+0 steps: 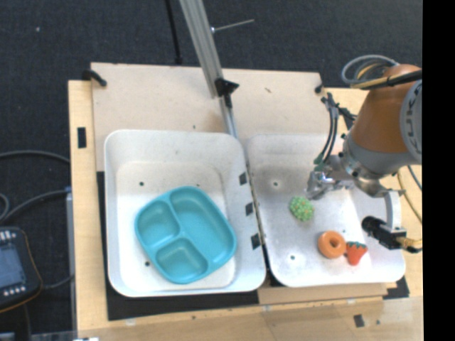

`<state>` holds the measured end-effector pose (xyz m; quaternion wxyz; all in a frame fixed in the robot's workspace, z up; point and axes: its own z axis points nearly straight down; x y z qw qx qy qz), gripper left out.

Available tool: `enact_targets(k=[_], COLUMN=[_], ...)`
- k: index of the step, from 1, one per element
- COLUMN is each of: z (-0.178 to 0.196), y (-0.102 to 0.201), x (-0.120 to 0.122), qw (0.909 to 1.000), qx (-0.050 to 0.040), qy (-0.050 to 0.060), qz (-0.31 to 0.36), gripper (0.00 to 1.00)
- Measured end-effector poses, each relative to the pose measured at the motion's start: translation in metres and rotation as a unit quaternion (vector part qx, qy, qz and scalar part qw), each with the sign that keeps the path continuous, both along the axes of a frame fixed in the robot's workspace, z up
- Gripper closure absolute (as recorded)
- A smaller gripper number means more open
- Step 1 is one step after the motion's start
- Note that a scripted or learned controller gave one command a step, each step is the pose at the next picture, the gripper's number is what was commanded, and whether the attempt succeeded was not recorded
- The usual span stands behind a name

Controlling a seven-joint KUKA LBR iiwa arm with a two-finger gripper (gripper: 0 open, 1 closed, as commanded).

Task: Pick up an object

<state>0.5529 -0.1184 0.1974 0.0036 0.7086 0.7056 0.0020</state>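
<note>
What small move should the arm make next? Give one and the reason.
Probably a short shift toward the green object and down. The tool hangs just above and to the right of it in the right bin, nearer to it than to the orange ring or the red piece.

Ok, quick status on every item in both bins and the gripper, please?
Teal divided plate: flat in the left bin, untouched.
Green fuzzy ball: on the right bin floor, just below the gripper.
Orange ring: lying flat, beside the red piece.
Red piece: resting near the front edge.
Gripper: low over the right bin, holding nothing visible.
</note>
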Motion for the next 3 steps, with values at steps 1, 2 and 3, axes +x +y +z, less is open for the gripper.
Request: enact_targets(k=[1, 2, 3], z=[0.061, 0.105, 0.095], y=[-0.008, -0.009, 0.031], x=[0.007, 0.009, -0.008], qw=[1.0000, 1.0000, 1.0000], qx=[-0.0002, 0.0001, 0.0008], qy=[0.000, 0.001, 0.003], qz=[0.003, 0.003, 0.005], gripper=[1.00, 1.00, 1.00])
